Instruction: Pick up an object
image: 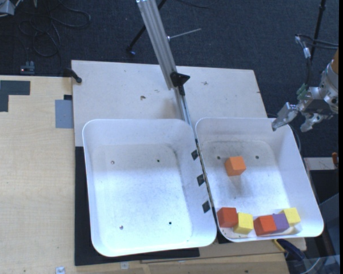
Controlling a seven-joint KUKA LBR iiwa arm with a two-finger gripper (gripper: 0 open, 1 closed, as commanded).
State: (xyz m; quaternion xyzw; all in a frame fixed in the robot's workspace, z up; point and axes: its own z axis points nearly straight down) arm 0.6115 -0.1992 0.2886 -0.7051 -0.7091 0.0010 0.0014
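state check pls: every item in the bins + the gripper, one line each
orange cube: alone mid right bin, resting on the floor, not held
red cube: near edge of right bin, leftmost in the row
yellow cube: in the row, touching red cube
second red cube: in the row
purple cube: in the row
second yellow cube: right end of row
gripper: above right bin's far right corner, holding nothing

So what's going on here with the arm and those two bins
A robot arm is set to pick up an object. Its tool hovers over the top right corner of the right bin, with nothing between its fingers. In that bin an orange cube sits alone near the middle, and a row of red, yellow and purple blocks lies along the near edge. Nothing has been picked up yet.
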